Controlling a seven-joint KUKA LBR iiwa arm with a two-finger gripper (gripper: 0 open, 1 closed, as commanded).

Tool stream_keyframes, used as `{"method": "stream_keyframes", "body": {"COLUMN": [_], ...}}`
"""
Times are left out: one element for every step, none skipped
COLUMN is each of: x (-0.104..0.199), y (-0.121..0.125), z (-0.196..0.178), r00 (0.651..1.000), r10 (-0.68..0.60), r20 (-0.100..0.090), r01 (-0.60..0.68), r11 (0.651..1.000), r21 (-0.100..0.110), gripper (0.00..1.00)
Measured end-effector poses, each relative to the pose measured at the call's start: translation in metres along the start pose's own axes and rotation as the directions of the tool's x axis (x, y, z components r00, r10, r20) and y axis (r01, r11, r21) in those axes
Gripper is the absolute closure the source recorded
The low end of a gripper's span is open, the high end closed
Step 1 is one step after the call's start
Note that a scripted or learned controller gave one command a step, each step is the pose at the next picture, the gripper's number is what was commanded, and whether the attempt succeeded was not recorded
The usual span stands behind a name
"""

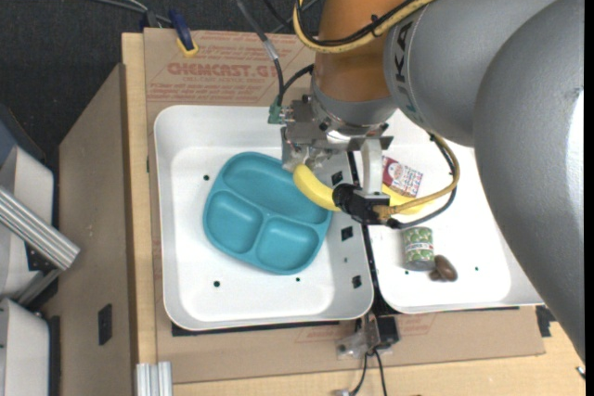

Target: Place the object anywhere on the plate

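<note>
1. The grey arm (501, 60) reaches in from the right and covers most of the upper right of the view, with its orange band (357, 0) above the wrist.
2. The gripper (320, 164) hangs over the right edge of the left bin (186, 199), just by the far right corner of the plate.
3. A yellow banana (316, 188) lies directly under the gripper. One end overlaps the plate's right rim, and the rest runs right across the seam between the bins.
4. The view is poor here: the wrist body hides the fingertips, so it seems the banana is between them, but whether they are clamped on it cannot be told.
5. The blue plate (264, 213), with three compartments, sits tilted in the middle of the left bin.
6. Yellow and black cables (408, 204) loop down from the wrist across the banana's right end, with a black fitting (348, 199) just beside it.
7. In the right bin (464, 283), a small red and white packet (402, 178) lies near the left wall, partly behind the cables.
8. Nearer, a small green-patterned can (419, 247) stands beside a brown lump (445, 269); the two are touching or almost so.
9. Both bins rest on a brown cardboard sheet (223, 60) printed with red lettering at the far side.
</note>
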State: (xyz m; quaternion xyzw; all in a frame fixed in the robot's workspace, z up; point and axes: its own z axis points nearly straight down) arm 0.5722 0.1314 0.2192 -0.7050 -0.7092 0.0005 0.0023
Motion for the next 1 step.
{"method": "stream_keyframes", "body": {"x": [-0.0030], "y": [0.0007], "z": [0.0004], "r00": [1.000], "r10": [0.005], "r20": [0.002], "r01": [-0.005], "r11": [1.000], "r21": [0.000], "gripper": [0.00]}}
